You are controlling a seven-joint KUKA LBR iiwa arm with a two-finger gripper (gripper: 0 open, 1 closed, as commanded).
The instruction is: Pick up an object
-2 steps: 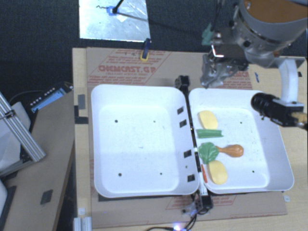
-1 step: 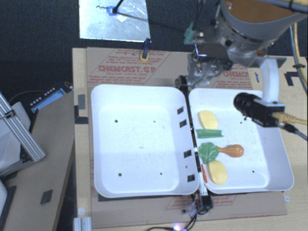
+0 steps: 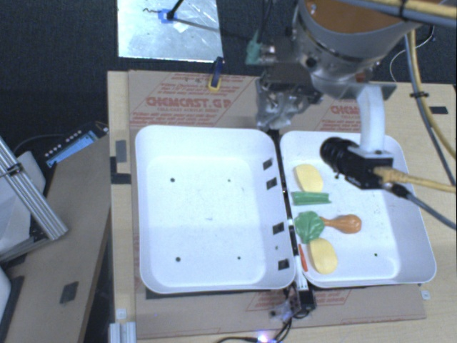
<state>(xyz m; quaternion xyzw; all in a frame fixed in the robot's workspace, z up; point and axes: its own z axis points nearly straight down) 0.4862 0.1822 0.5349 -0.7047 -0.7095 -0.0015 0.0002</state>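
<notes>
Two white bins sit side by side on a cardboard sheet, seen from above at a slant. The right bin is the reference point for everything here. The left bin touches the right bin's left wall, and four small black tabs run along that shared edge.

Six small things lie in the right bin, all in its left half and close to its left wall. Counted by kind:

- **Two yellow pieces:** one yellow piece lies towards the bin's far side, and a second yellow piece lies towards its near side.
- **Two green things:** a green strip lies crosswise just nearer than the far yellow piece. A green leaf lies about midway down the bin.
- **One drumstick:** the orange-brown drumstick lies on its side, with its thin end touching the leaf.
- **One red sliver:** the thin red sliver lies against the bin's left wall, just beside the near yellow piece.

One grey arm with an orange band comes in over the right bin's far side. Its gripper hangs above the bin's far left corner, over the rim and the cardboard just beyond it, well apart from all six things. Nothing can be seen in its grasp. The view does not show whether the gripper is open or closed.

One silver sheet lies on the dark floor well beyond the bin's far left corner.
</notes>
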